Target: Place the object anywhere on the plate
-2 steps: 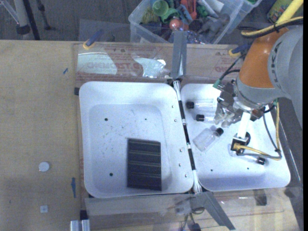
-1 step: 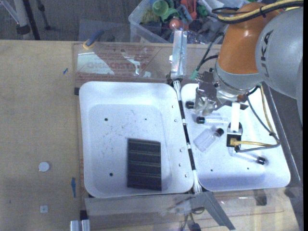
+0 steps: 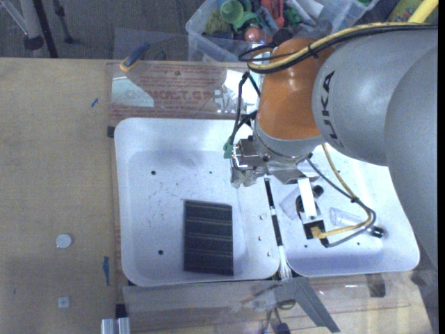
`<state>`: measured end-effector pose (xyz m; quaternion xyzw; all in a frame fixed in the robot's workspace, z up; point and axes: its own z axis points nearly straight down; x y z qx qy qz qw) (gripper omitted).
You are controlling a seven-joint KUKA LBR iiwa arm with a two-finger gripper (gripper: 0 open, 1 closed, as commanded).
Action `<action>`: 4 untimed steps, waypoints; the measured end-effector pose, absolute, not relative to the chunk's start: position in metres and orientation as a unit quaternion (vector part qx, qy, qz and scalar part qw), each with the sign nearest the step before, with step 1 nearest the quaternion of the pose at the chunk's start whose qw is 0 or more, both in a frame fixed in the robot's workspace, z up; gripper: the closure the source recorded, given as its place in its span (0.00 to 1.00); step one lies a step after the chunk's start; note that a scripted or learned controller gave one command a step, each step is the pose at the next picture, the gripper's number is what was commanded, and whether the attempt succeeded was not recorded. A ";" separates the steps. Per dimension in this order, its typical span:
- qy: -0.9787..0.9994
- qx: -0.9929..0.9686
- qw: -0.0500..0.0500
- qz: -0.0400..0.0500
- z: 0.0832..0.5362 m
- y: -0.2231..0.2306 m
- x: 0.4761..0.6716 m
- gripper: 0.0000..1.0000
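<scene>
The claw, grip state impossible to tell, is hanging over the left bin's right edge; the dark plate is lying toward the near edge.

Lighting and picture quality: bright, even overhead light; moderate sharpness.

The white bins render bright with a faint bluish cast and mild glare along their rims. The arm casts a soft shadow onto the right bin beneath it. The orange band shows a broad, dull highlight. The arm's near grey surface is soft and out of focus. Fine detail is grainy; the clutter at the top edge is slightly blurred.
</scene>
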<state>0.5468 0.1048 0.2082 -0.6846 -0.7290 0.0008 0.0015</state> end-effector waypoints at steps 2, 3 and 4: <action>-0.780 -0.626 0.001 0.001 0.106 0.216 0.524 1.00; -0.880 -0.476 0.002 0.001 0.115 0.169 0.509 1.00; -0.955 -0.298 0.001 0.000 0.096 0.213 0.479 1.00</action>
